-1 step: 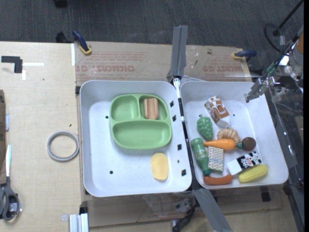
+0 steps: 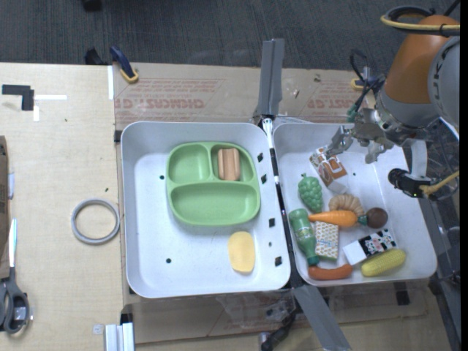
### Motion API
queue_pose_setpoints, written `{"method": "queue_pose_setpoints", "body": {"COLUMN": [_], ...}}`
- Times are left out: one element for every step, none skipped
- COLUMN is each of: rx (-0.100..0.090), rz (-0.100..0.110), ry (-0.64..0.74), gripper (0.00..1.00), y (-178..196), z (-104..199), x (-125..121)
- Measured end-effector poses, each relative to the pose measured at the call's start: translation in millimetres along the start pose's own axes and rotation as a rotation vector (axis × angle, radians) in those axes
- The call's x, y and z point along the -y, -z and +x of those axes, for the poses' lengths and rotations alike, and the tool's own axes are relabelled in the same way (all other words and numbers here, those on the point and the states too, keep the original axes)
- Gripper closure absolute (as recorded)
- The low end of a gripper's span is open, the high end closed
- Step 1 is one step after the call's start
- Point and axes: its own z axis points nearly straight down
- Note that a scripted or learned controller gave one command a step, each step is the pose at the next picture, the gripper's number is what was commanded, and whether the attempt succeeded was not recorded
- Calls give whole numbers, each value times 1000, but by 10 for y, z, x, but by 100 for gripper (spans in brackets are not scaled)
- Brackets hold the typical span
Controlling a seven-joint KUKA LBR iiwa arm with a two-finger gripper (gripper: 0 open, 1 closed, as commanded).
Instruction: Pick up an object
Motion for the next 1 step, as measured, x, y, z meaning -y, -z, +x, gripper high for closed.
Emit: {"method": "queue_pose_setpoints", "body": {"rx": [0], "rz": [-1], "ry": [110], "gripper": [0], "y": [-84], "z": [57], "x": [470]}}
